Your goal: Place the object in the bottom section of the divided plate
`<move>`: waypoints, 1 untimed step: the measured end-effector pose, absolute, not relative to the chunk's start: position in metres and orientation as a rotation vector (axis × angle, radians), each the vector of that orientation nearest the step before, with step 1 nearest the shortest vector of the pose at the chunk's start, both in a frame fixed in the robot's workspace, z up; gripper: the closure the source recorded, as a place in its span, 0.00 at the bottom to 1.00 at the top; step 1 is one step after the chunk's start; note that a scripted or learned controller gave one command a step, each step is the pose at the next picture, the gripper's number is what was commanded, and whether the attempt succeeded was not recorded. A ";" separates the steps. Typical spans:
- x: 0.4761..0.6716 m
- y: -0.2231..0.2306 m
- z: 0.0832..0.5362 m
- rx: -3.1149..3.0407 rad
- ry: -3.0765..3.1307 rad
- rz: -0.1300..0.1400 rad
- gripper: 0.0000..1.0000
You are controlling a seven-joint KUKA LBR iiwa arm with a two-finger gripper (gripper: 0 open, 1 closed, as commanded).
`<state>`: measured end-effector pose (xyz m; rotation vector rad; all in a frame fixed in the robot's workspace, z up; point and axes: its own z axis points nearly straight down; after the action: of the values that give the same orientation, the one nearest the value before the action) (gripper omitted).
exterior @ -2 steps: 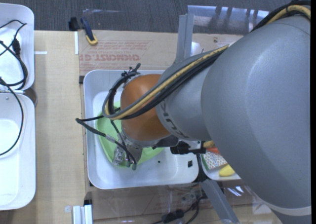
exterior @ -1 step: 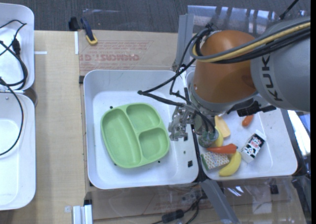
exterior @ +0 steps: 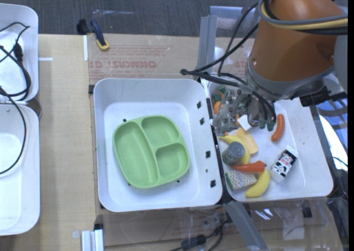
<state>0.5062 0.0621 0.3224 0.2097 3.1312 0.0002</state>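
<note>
A light green divided plate (exterior: 150,151) lies in the left white bin (exterior: 105,134), with one long section on its left and two smaller ones on its right. The gripper (exterior: 232,116) hangs under the orange arm over the upper left of the right bin (exterior: 315,181), just above a heap of toy food. Below it lie a yellow cheese wedge (exterior: 249,140), a grey can (exterior: 234,152), a red pepper (exterior: 250,166), a banana (exterior: 260,184) and a patterned wedge (exterior: 241,179). Nothing shows between the fingers.
A red sausage (exterior: 277,127) and a small cow-print milk carton (exterior: 282,165) lie further right in the right bin. The bins meet at a raised rim (exterior: 213,150). Cables run from the arm across the bench. White basins stand at the far left.
</note>
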 end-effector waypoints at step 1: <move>0.499 0.206 0.266 -0.025 3.142 0.000 1.00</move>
<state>0.4991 0.2064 0.2660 -0.0245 3.1420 -0.0001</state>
